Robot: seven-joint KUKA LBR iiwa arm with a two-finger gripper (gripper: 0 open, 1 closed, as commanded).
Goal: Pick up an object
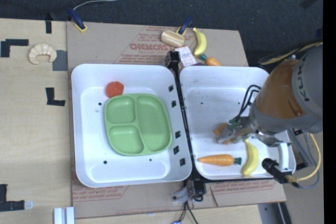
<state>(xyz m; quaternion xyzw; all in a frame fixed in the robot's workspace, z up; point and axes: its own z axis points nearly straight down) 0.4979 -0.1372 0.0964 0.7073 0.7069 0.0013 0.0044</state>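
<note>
My gripper (227, 132) reaches low into the right bin (210, 86), near the middle of its floor. A small brown-tan object (220, 131) sits right at the gripper tip; its shape is hard to make out, and whether it is held is unclear. An orange carrot (215, 160) lies along the bin's front wall, just below the gripper. To the carrot's right is a yellow banana (251, 159), under the arm's wrist.
The left bin (84, 76) holds a green divided plate (138, 124) and a red tomato (114, 88). Behind the bins lie a bread roll (172, 37), a second banana (199, 42) and a small carton (185, 55). A croissant (42, 53) sits far left.
</note>
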